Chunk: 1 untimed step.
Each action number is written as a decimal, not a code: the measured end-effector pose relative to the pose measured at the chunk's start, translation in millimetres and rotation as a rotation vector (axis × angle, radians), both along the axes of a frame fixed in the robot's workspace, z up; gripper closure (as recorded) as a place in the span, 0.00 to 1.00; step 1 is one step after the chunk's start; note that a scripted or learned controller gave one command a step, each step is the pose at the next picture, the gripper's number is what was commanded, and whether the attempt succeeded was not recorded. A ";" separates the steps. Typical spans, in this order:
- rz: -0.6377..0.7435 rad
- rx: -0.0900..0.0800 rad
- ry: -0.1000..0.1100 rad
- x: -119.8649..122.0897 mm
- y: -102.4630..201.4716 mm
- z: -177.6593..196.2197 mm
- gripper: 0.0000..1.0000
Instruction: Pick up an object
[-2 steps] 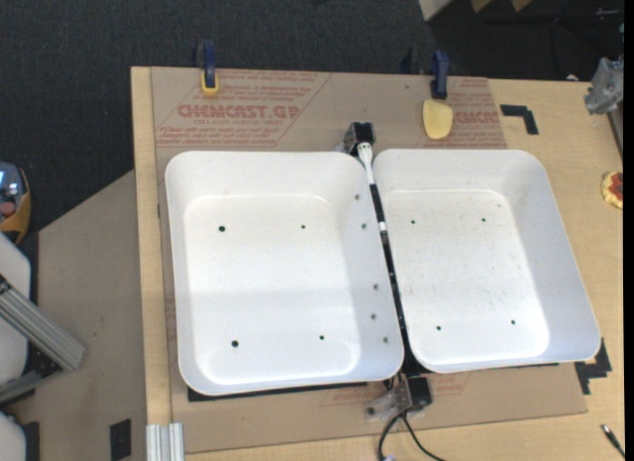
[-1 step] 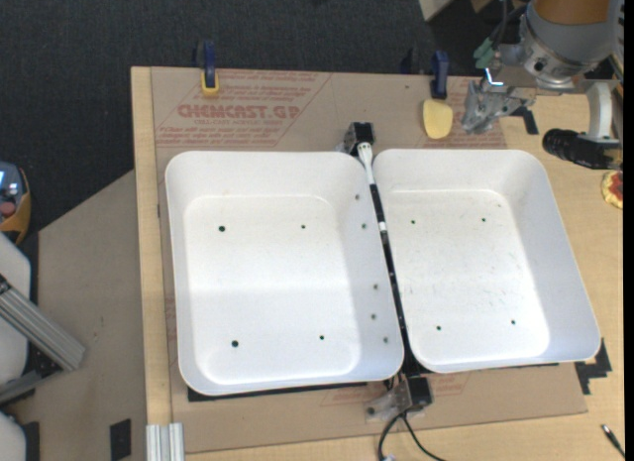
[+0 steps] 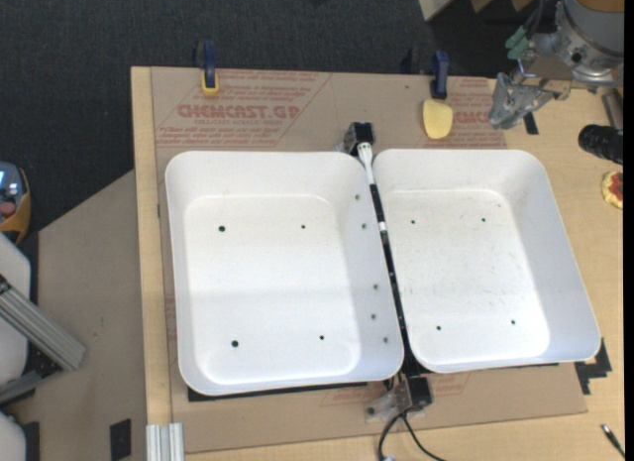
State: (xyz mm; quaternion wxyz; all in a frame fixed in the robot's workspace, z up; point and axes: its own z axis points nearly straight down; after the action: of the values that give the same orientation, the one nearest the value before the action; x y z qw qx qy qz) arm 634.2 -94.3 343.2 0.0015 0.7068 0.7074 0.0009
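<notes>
Yellow object point(image 3: 437, 118) — upright, long axis vertical — beside gripper point(image 3: 509, 112).

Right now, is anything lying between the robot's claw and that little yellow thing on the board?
No. In the camera view, just bare brown board separates the gripper from the yellow object behind the right bin.

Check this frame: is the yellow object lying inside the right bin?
No, the yellow object lies on the brown board beyond the right bin's far rim, outside both bins.
</notes>
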 end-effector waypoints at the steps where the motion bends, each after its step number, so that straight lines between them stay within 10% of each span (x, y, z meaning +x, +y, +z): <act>1: 0.001 0.001 0.006 11.3 46.9 -58.4 1.00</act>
State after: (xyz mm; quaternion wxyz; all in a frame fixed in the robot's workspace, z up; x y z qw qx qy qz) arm 645.5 -47.4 284.8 -0.0011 0.7065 0.7077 -0.0008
